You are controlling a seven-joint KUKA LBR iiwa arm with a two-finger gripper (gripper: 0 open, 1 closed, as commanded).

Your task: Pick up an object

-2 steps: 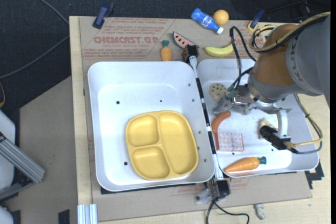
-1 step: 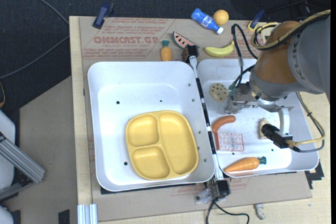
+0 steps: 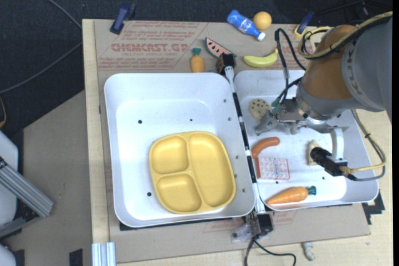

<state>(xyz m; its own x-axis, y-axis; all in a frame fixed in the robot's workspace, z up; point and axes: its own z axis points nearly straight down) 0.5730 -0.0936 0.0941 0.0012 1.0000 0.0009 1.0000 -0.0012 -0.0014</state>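
The gripper (image 3: 272, 123) hangs low in the right bin (image 3: 356, 193), reaching in from the right; whether it is open or closed on anything I cannot tell, since its tip is a small dark tangle against the white floor. Just beside it, up and left, sits a speckled cookie (image 3: 258, 108). Below it lies a toy sausage (image 3: 265, 145), then a red-printed card (image 3: 274, 167), and a toy carrot (image 3: 290, 195) rests along the near wall. The left bin (image 3: 124, 103) holds a yellow divided plate (image 3: 191, 170). Behind the bins, on the surface (image 3: 156, 47), lie a banana (image 3: 260, 59) and a blue bottle (image 3: 245, 24). The step appears to be the descent onto a target, probably the cookie or sausage. Next, the gripper needs to straddle one item squarely before lifting.
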